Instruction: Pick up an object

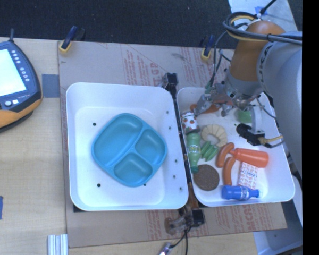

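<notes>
A pale wooden bench carries a brown cardboard sheet covering its middle and right. Two white bins sit on the sheet side by side, touching: the left bin and the right bin. Two clamps, one at the sheet's far left corner and another further right, grip its far edge. A control tablet rests at the bench's left edge.

Light wooden bench under brown cardboard sheet, held by yellow-blue clamps. Dark carpet floor beyond far edge. Orange-rimmed teach pendant lies at left. Bright, even light.
</notes>
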Action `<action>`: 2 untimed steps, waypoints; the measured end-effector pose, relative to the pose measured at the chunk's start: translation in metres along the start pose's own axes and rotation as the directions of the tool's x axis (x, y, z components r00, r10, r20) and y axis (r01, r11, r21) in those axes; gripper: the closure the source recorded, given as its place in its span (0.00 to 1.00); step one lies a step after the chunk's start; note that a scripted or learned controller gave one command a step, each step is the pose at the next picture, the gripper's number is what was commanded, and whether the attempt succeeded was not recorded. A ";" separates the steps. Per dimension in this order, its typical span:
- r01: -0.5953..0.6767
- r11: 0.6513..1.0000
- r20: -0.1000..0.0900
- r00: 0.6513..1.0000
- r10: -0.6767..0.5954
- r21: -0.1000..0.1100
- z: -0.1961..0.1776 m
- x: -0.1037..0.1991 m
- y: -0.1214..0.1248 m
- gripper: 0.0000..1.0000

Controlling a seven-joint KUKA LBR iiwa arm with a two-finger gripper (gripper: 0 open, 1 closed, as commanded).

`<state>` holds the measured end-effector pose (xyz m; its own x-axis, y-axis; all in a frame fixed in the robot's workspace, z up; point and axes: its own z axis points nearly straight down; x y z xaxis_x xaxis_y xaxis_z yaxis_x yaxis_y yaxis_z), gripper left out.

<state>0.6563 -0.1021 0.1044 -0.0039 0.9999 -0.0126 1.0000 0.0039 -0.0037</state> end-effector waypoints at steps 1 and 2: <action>0.002 1.000 -0.002 1.000 -0.002 0.001 -0.010 0.000 0.000 1.00; 0.002 1.000 -0.002 1.000 -0.002 0.001 -0.010 0.000 0.000 0.00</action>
<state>0.6563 -0.1015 0.1143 -0.0064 0.9999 -0.0105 1.0000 0.0063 -0.0052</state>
